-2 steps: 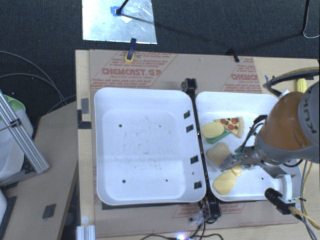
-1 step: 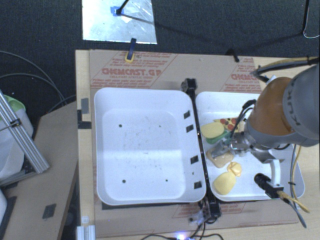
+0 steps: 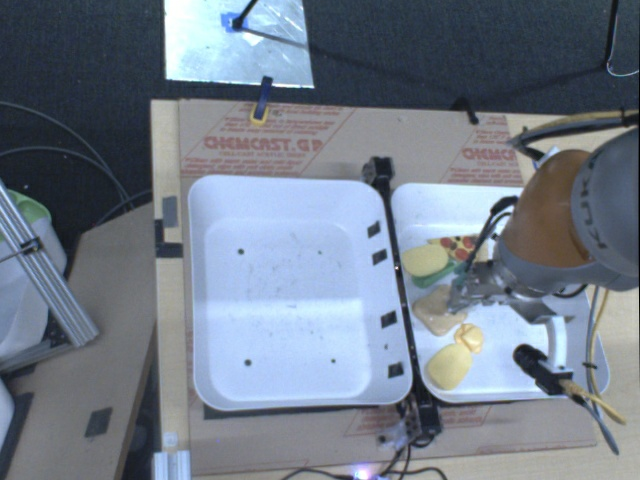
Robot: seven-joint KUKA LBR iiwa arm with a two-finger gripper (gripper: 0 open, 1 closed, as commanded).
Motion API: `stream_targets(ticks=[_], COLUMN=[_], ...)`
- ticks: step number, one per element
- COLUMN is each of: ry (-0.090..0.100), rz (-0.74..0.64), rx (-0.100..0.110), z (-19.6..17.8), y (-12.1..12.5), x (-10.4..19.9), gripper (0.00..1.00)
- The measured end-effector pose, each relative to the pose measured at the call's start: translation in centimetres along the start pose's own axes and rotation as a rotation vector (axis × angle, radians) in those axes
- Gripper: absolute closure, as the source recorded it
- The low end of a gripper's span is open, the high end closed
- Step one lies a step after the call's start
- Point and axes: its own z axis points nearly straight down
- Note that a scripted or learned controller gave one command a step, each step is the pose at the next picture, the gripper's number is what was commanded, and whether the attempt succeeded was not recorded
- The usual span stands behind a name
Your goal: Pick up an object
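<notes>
A robotics lab, judging by the KUKA arm (image 3: 570, 218) over two white bins (image 3: 290, 193) on a cardboard-covered bench (image 3: 300, 138), aluminium framing (image 3: 45, 278) left, loose cables (image 3: 60, 158) across dark carpet

Just one fixed cam up high, angled down over both white bins (image 3: 205, 268), arm (image 3: 560, 218) coming in from the right.
</notes>
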Motion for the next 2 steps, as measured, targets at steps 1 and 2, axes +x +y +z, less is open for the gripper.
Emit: stream_targets(ticks=[1, 2], ry=[0.002, 0.004], rz=[-0.005, -0.011], rx=[0.001, -0.013], z=[-7.5, -21.1], y=[-3.3, -2.9], x=[5.4, 11.6], gripper=[1.00, 1.00])
